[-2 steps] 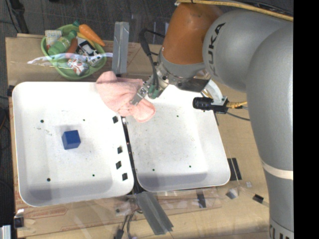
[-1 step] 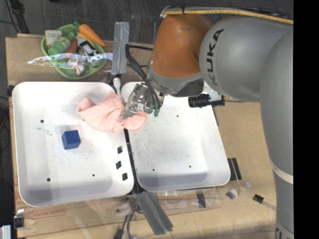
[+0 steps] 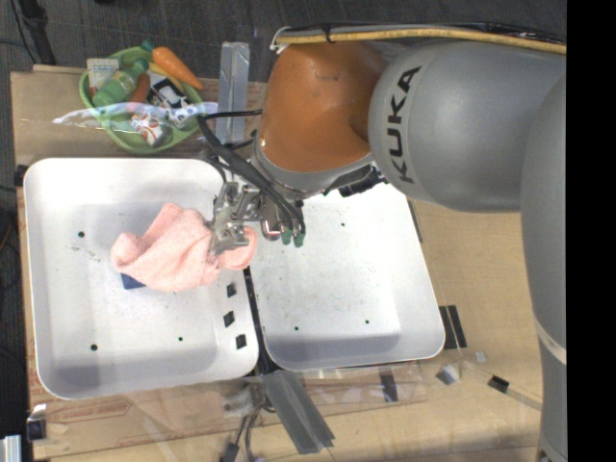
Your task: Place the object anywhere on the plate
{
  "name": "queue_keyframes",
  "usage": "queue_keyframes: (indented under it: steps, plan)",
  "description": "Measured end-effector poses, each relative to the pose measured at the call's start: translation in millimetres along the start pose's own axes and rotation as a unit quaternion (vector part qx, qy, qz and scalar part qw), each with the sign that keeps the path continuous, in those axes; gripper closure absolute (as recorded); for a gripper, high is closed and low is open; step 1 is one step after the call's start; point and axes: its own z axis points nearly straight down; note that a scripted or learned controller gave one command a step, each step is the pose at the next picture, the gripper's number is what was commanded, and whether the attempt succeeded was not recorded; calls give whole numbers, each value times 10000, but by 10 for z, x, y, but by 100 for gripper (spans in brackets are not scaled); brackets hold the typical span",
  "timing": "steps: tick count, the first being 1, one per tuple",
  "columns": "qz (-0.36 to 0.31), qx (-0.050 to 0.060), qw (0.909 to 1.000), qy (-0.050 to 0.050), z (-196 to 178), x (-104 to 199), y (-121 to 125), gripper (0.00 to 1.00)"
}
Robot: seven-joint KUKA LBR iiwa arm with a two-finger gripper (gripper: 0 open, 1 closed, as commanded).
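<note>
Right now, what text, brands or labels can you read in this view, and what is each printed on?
"KUKA": black letters on the grey arm casing, running up its curve beside the orange band.
Packages in the green bowl: printed labels show, too small and blurred to read.
Pink cloth, both white bins: no lettering visible.

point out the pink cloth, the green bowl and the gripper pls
pink cloth (image 3: 171, 250), camera view, on the middle of its crumpled folds in the left bin.
green bowl (image 3: 128, 137), camera view, on its near rim, behind the left bin.
gripper (image 3: 229, 231), camera view, at its fingertips over the cloth's right edge.
</note>
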Motion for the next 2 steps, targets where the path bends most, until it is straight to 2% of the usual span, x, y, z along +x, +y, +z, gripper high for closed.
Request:
queue_keyframes:
  steps: [1, 2]
  plan:
    - [-22, 2, 10000, 2, 30, 212, 470, 100]
    - [-20, 2, 10000, -1, 27, 210, 467, 0]
